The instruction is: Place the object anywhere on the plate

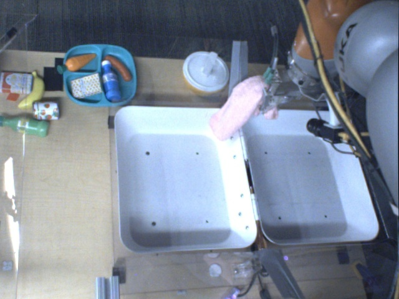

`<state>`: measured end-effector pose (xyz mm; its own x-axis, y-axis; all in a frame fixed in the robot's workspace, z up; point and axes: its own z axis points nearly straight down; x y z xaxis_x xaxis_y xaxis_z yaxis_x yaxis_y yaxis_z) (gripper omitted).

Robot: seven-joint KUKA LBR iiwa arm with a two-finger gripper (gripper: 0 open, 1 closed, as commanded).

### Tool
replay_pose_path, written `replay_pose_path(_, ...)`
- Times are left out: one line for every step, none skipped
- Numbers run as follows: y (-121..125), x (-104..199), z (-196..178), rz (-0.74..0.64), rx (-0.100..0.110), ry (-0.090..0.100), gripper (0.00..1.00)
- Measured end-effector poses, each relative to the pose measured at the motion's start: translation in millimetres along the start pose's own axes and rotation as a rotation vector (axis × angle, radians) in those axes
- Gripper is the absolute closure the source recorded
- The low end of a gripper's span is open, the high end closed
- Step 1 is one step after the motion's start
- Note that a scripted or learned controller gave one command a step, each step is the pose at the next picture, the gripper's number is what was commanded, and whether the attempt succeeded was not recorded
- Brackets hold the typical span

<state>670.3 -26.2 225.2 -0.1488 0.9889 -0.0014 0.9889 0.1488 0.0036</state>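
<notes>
tool: my gripper point(269, 99) pinches pink cloth point(237, 108) | hangs over far bin divider | carried clear; plate unidentified

The grey arm point(374, 73) enters from the right, its orange band point(324, 17) at the top of the view above the wrist. The wrist points leftward, and the pincer point(269, 98) sits at its end, low and near the upper edge of the scene, with black cables trailing along the arm.
</notes>
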Motion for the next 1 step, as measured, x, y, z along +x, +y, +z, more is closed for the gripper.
replay_pose_path(-22.1,46.2,6.3,-0.405,0.0,0.002,1.0)
